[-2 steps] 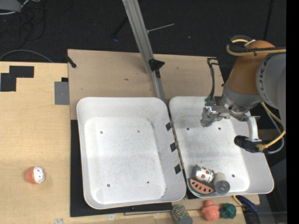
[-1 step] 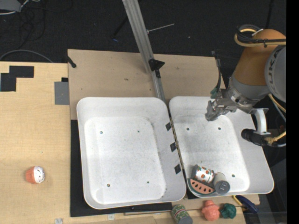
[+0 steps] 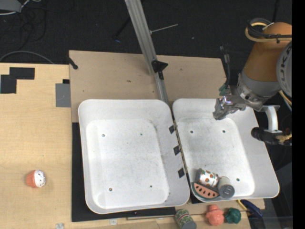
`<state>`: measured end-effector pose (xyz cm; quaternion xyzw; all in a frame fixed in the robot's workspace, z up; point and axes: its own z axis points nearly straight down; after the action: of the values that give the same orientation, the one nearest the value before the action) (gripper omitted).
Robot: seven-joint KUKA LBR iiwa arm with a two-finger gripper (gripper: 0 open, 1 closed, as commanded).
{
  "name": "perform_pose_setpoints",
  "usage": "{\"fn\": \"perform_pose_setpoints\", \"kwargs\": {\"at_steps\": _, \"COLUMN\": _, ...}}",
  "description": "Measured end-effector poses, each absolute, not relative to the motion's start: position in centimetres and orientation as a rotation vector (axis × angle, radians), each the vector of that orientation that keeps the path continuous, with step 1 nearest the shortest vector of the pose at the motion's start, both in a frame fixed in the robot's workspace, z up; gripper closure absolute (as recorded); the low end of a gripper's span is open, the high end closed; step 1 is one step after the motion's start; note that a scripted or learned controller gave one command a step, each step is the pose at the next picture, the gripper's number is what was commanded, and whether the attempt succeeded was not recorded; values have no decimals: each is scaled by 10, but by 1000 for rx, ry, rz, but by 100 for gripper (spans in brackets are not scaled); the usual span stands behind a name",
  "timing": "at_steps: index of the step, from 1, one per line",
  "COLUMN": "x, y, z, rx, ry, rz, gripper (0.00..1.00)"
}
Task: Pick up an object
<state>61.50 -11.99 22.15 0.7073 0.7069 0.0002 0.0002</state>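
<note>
Bench edge, nearest the camera: a dark green cylinder (image 3: 183,218), a pink lump (image 3: 214,215) and a dark green lump (image 3: 233,215), set in a row just outside the bins. Right bin (image 3: 248,142), near corner: a small can (image 3: 208,178) lying on its side, red and white (label too small to read), touching a grey cylinder with a dark round cap (image 3: 224,188); just in front of both, a watermelon slice (image 3: 205,192), red with dark seeds and a green rind, lying flat against the bin's near wall. Left bin (image 3: 124,156): white, shallow, speckled floor. Wooden table to the left: a round orange-and-white ball (image 3: 35,179), well apart from the bins. Far end of right bin: the gripper (image 3: 222,109), hanging over the bin's far edge with nothing between its fingers; how wide they stand cannot be told.
</note>
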Motion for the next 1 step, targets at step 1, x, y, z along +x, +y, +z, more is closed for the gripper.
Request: {"fn": "perform_pose_setpoints", "kwargs": {"at_steps": 1, "x": 601, "y": -67, "z": 232, "rx": 2220, "ry": 2229, "rz": 0, "gripper": 100}}
